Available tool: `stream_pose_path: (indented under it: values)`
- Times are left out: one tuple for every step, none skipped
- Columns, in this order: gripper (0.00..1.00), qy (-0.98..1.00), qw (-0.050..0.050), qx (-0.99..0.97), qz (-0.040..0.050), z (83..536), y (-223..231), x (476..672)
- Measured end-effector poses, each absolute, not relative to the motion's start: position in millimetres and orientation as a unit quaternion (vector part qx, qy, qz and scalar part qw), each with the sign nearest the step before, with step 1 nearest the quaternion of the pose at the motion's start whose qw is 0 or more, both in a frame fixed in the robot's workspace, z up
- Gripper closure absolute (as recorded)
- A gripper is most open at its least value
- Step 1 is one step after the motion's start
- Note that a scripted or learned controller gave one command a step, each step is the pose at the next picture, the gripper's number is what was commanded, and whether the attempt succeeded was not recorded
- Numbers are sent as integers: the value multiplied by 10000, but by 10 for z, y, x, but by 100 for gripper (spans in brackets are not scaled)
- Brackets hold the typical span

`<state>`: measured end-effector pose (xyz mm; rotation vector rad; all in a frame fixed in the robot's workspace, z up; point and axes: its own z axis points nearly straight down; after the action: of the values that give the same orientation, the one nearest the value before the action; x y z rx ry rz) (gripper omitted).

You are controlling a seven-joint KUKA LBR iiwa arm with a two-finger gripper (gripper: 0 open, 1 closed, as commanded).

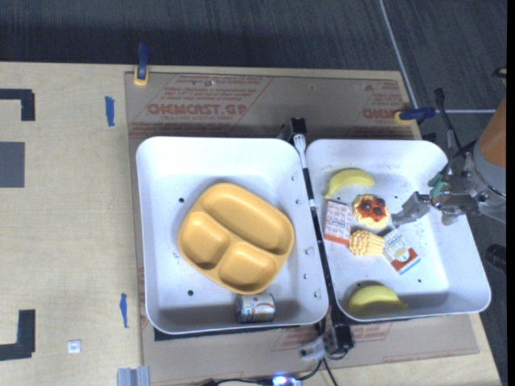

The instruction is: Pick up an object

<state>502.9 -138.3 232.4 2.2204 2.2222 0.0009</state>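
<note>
Hand [412, 206] hangs over the right bin [463, 292], above a small carton [400, 253]; whether its fingers are apart, I cannot tell; corn [366, 243] lies beside.

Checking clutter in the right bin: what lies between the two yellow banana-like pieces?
In the camera view, between the upper banana and the lower banana lie a corn cob, a red-topped round item and a small printed packet.
</note>
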Motion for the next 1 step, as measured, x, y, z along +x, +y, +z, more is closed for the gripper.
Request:
stream_pose_path:
  values:
    - [0, 7073, 48, 7069, 31, 977, -1106, 5173]
